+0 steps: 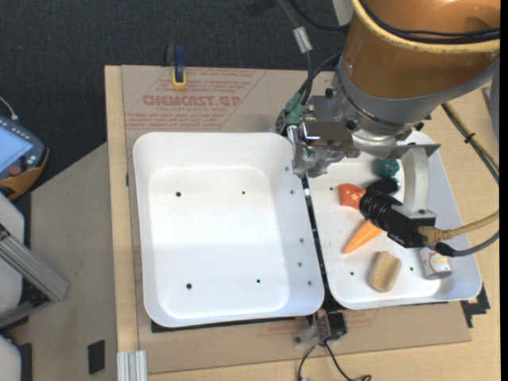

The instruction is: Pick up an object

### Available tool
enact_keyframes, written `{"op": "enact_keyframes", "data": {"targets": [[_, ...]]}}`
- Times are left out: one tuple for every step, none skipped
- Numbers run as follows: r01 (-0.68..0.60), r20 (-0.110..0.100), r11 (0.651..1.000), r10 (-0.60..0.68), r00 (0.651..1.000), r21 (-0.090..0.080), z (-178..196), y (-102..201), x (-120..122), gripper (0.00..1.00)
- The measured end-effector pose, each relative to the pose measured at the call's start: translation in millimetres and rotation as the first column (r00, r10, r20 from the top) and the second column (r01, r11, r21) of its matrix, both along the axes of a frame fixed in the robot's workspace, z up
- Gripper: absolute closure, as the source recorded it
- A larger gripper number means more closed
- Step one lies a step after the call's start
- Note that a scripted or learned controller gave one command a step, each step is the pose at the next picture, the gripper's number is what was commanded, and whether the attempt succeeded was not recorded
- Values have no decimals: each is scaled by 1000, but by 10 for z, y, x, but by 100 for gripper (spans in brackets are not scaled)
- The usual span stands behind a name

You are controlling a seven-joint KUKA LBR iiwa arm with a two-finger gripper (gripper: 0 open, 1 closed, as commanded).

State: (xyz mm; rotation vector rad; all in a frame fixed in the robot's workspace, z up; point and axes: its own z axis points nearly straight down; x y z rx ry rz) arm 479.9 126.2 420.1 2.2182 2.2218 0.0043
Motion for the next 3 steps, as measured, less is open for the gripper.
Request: {"op": "enact_keyframes", "data": {"targets": [[0,2,1000,0,1000,0,101,5,5,100],[-1,3,1000,1,1000,0,203,10,9,100],[-2,5,1000,2,1000,0,306,17,14,100]]}}
